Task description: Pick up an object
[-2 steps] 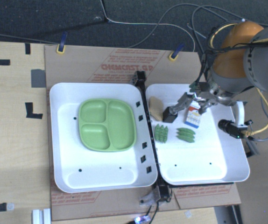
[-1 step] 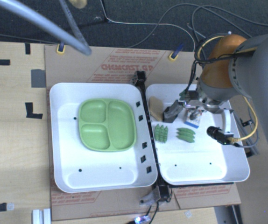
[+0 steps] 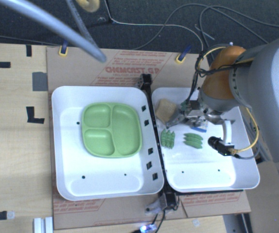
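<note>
My gripper [image 3: 182, 116] reaches into the right bin [image 3: 212, 178] from the right, low over its back left part. It sits just right of a tan block [image 3: 164, 109] that lies against the bin's left wall. In front of the gripper lie a green ridged piece [image 3: 167, 139] and a green pea pod [image 3: 193, 140], both loose on the bin floor. A small blue item [image 3: 200, 127] shows partly under the wrist. Nothing is visibly held.
The left bin [image 3: 66, 130] holds a light green divided plate [image 3: 112, 129]. The arm's grey body and orange band [image 3: 222, 76] cover the right bin's back right. A black cable plug [image 3: 218, 145] hangs over the bin's right side.
</note>
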Controlling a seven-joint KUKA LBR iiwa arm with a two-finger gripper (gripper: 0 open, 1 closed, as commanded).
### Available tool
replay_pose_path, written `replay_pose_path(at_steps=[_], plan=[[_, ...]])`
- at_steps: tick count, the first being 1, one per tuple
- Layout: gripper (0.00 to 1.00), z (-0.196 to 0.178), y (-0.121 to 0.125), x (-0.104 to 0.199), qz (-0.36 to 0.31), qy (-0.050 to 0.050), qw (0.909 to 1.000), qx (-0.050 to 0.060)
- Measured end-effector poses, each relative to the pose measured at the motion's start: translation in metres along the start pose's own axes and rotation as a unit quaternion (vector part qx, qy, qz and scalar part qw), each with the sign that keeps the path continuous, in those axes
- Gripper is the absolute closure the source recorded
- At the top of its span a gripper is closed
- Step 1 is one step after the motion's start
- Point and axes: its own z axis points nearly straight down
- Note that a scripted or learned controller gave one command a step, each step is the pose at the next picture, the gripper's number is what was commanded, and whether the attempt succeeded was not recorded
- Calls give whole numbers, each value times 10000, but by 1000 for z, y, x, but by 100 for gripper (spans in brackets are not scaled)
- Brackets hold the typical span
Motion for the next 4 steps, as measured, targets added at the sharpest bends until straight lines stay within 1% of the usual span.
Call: replay_pose_path(at_steps=[1,2,3,4], plan=[[100,-11,0,1,-10,1,10000,7],[100,-53,1,-1,5,8,10000,29],[100,-96,6,3,3,9,10000,22],[100,-152,18,3,3,4,10000,13]])
